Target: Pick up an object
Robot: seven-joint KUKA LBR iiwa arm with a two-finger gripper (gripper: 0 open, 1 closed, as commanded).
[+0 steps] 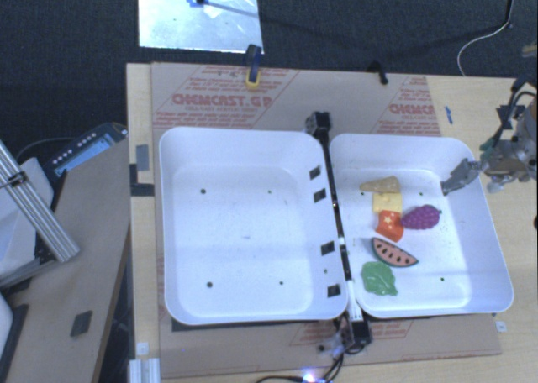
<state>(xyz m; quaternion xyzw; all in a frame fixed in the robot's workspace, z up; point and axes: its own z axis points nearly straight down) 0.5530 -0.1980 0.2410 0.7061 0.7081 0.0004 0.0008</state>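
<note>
Several toy foods lie in the right bin [479, 289]: a tan wedge [381, 184], a yellow block [387, 202], an orange-red piece [388, 224], purple grapes [421, 217], a watermelon slice [394, 253] and a green leaf [379, 279]. My gripper [472, 175] hangs over the right bin's upper right corner, to the right of the tan wedge and apart from every item. I see nothing in it.
The left bin [244, 222] sits beside the right one, with a black hinged divider [332, 213] between them. Both rest on a cardboard sheet [218, 96]. A yellow clip [252, 79] lies behind the left bin. A cable [483, 37] trails at the back right.
</note>
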